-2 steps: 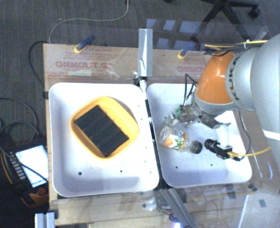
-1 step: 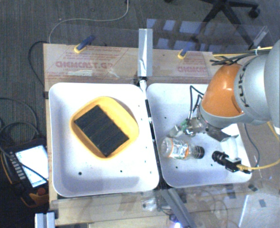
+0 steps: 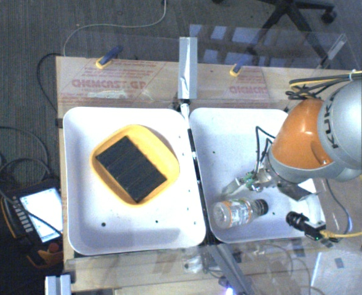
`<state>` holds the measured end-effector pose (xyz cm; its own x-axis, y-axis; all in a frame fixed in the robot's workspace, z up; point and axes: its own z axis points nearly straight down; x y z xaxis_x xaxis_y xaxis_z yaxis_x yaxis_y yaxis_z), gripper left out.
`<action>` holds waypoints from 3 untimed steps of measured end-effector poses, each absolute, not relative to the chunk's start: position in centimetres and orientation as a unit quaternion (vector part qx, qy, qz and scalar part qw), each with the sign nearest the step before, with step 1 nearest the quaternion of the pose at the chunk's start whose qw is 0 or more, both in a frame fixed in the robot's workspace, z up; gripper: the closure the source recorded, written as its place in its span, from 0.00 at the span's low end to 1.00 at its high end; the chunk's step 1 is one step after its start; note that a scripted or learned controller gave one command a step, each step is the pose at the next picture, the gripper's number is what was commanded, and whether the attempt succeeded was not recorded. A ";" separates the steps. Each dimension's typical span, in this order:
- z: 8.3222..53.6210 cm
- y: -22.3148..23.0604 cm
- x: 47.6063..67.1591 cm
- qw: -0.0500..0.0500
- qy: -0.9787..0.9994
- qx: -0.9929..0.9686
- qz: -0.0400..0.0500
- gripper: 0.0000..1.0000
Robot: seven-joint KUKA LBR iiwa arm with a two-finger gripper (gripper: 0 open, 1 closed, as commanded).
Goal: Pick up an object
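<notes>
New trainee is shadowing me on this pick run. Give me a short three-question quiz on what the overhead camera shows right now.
1. True or false: the yellow dish sits in the right bin.
2. Which item lies on its side near the gripper? A) clear bottle B) mug C) ball
3. Fill in: the thing resting in the yellow dish is a flat ____ slab.

Key:
1. False; it sits in the left bin.
2. A; the clear bottle lies in the right bin, below the gripper in the picture.
3. Black; the black slab.
</notes>
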<state>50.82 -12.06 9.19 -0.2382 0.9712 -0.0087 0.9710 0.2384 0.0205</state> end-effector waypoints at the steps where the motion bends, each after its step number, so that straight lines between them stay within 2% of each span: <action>1: 9.1 -16.5 55.5 0.005 0.650 0.760 0.005 0.00; 2: 9.2 -14.7 51.1 0.011 0.788 0.616 0.004 0.00; 3: 11.2 -20.3 56.9 -0.001 0.635 0.773 -0.003 0.00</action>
<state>56.87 -20.31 11.23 0.1948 0.9808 -0.0032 0.9808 -0.1948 -0.0045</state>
